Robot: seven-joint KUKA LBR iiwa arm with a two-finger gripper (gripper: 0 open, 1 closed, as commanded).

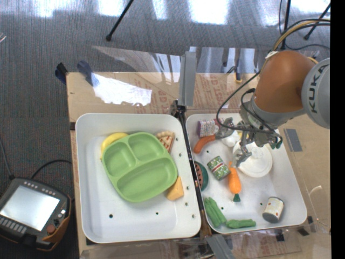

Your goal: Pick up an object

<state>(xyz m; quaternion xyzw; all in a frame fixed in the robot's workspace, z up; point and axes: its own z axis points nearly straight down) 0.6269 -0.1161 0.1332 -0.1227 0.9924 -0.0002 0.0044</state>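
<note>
Gripper (243,154) hangs over the right bin (288,190), fingers pointing down at the left edge of a white plate (257,163); can't tell if they're apart or closed, and nothing visible between them. Arm (285,88) w/ orange band comes in from the far right, covering the bin's far right corner.

Just left of gripper: green-label can (218,167), touching or nearly touching a carrot (234,181) that lies near of the fingers. Far left: orange sausage-like piece (205,143) and purple can (207,127) by the far wall, plus a white lump (230,140) next to the wrist. Dark round item (201,177) sits against the bin's left wall. Near edge: two green pods (215,211) (240,223); near right corner: small tipped can (273,209). Open floor in this bin is mostly right-centre, between plate and tipped can.

Left bin (91,209): green divided tray (140,166) mid-bin, yellow piece (112,140) poking out on its far left, pizza slice (166,141) at far right, tan wedge (175,190) at near right. Near strip and left side bare.

Bins sit on a cardboard-topped bench (81,90); grey carpet beyond, pendant (32,209) on the floor near left.
</note>
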